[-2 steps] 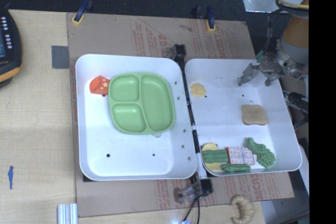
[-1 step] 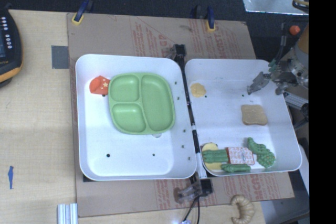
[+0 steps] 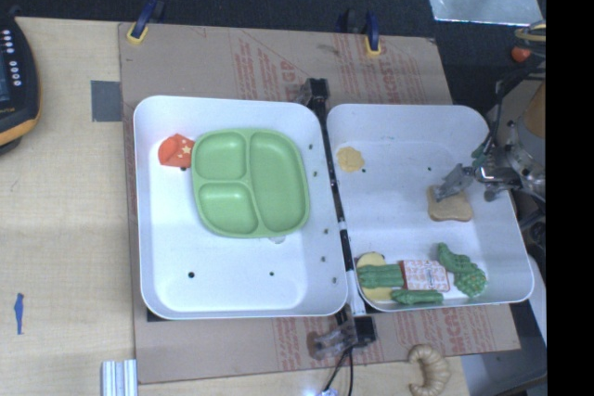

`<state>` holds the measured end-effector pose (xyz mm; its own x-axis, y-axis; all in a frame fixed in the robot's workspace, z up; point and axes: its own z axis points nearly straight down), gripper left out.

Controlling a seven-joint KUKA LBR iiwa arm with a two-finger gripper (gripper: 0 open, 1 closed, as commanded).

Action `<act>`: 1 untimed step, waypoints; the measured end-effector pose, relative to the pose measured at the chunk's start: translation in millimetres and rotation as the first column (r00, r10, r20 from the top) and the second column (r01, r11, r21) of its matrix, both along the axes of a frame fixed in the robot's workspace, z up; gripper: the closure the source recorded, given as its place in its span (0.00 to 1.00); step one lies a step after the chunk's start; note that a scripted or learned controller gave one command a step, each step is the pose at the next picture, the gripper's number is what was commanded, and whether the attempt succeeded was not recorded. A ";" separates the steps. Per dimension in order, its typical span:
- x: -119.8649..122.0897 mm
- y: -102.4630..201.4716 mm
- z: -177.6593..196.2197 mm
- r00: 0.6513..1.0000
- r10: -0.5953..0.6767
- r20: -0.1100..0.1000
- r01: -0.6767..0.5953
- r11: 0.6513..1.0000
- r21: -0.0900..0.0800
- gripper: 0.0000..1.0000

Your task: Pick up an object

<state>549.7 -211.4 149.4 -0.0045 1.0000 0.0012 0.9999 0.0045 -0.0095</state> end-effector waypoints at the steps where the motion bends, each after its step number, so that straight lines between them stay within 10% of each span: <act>1: 25.6 3.1 -59.0 1.000 0.002 0.007 -0.002 1.000 -0.003 0.00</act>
